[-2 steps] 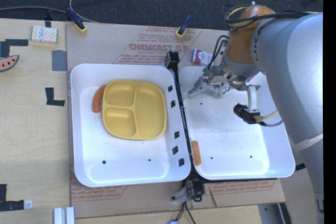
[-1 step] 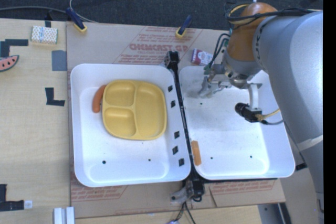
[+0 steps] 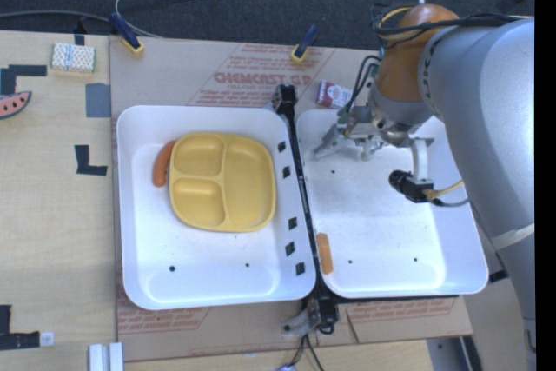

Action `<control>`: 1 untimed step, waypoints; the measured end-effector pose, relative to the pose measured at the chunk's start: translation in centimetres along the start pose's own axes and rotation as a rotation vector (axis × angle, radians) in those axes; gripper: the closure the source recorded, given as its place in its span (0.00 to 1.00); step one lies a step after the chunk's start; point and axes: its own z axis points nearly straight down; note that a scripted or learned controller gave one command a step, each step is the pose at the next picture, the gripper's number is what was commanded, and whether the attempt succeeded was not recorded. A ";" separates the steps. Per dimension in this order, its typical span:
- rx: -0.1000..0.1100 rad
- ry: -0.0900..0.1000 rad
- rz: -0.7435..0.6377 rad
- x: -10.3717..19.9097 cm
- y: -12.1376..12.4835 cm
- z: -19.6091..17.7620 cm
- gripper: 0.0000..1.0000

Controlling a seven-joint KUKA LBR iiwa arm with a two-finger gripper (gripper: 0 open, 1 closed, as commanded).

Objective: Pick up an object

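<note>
A: Report the position of the arm (image 3: 486, 100) and the gripper (image 3: 347, 140).

B: The arm reaches in from the right and stands over the right bin (image 3: 391, 274). The gripper hangs above the far left part of that bin, near the divider (image 3: 295, 178) between the bins. Whether it touches the bin floor cannot be told.

A: State of the claw?

B: Cannot tell. The metal parts at the tip blur together at this slant, and nothing is seen in its hold.

A: Locate the candidate objects.

B: Three are in view. A yellow tray (image 3: 222, 182) with three compartments lies flat in the left bin (image 3: 208, 282). An orange sausage (image 3: 161, 164) lies just beside the tray's left edge, touching or nearly so. A small orange piece (image 3: 324, 253) lies in the right bin against its left wall, near the front, well apart from the gripper.

A: Which step is in hand?

B: By judgement, the approach. No object is lifted, so the pick is not yet done.

A: Requirements for the next move?

B: Select one target. The orange piece is the nearest; the move calls for travel toward the front of the bin, then a descent with the claw set across the piece's short axis. Its place against the wall leaves little room on that side, so a miss is a risk
</note>
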 end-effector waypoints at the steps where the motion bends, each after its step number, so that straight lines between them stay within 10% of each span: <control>1: 0.001 0.001 0.000 0.1 0.0 -0.9 1.00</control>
